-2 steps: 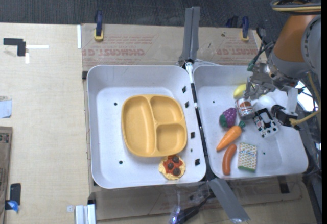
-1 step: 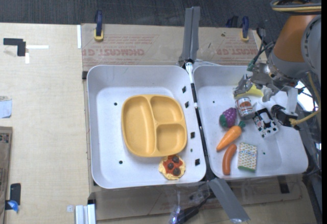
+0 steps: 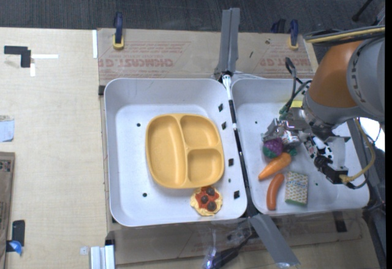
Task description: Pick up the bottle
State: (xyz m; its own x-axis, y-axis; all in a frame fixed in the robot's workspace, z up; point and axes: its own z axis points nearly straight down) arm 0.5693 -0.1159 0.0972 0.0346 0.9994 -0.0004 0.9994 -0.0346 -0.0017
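Over the right bin [image 3: 349, 200], I see my claw [image 3: 283, 133] low beside the purple toy [image 3: 274, 147]; whether it is open I cannot tell, and I cannot pick out the bottle.

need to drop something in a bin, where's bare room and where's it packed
Left bin: bare floor runs along its left wall and far wall, around the yellow divided plate; the toy pizza takes the near edge. Right bin: the far-left corner is bare. Its middle is crowded with the hand, purple toy, carrot, hot dog and sponge.
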